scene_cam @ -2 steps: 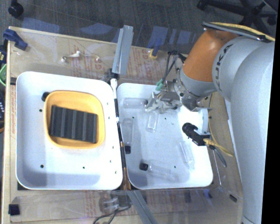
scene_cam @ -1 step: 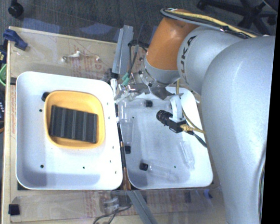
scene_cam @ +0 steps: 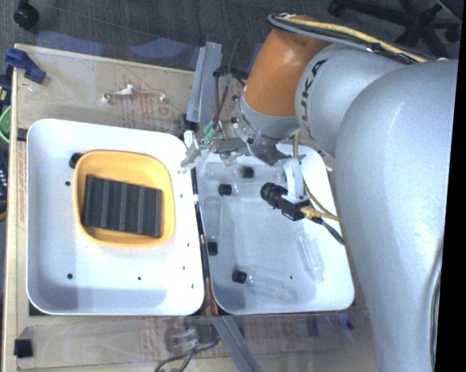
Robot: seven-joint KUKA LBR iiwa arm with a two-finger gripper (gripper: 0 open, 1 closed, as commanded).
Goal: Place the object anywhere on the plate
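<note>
Plate (scene_cam: 126,169) yellow in left bin (scene_cam: 45,231), claw (scene_cam: 200,150) above bin divide, grip state unclear, object unidentifiable.

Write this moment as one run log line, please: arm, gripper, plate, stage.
arm: over right bin | gripper: near bins' shared top edge, fingers unclear | yellow plate: in left bin, carries dark ridged item | stage: placement unconfirmed

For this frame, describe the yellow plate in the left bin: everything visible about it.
The yellow plate is a rounded-square dish, glossy like plastic, with a raised yellow rim. A dark ribbed rectangular object lies flat inside it, covering most of its floor. The plate sits flat in the left white bin, toward the bin's upper middle, with white floor showing on all sides. The gripper is apart from it, near the bins' shared edge.
</note>
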